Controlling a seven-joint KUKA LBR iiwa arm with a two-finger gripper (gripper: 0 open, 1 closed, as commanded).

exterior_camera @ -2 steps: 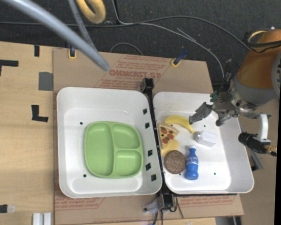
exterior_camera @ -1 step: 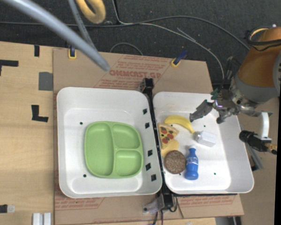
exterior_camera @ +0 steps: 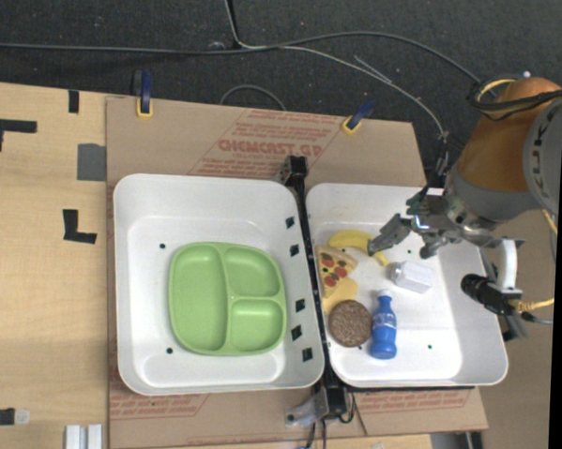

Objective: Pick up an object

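Note:
The right bin [exterior_camera: 443, 363] holds a yellow banana [exterior_camera: 352, 239], a pizza slice [exterior_camera: 333, 266], a brown round cookie [exterior_camera: 350, 322], a blue bottle [exterior_camera: 384, 327] and a small white-grey block [exterior_camera: 413, 276]. My gripper [exterior_camera: 412, 239] hangs over the upper middle of this bin, open, with its dark fingers spread apart. One finger [exterior_camera: 387, 237] points toward the banana's right end, the other [exterior_camera: 431, 243] is just above the white block. Nothing sits between the fingers.
The left bin [exterior_camera: 138, 258] contains a green divided plate [exterior_camera: 227, 297]. Both bins rest on a cardboard sheet [exterior_camera: 257, 143] held by blue clamps. A black cable [exterior_camera: 364, 73] runs across the dark back area toward the arm.

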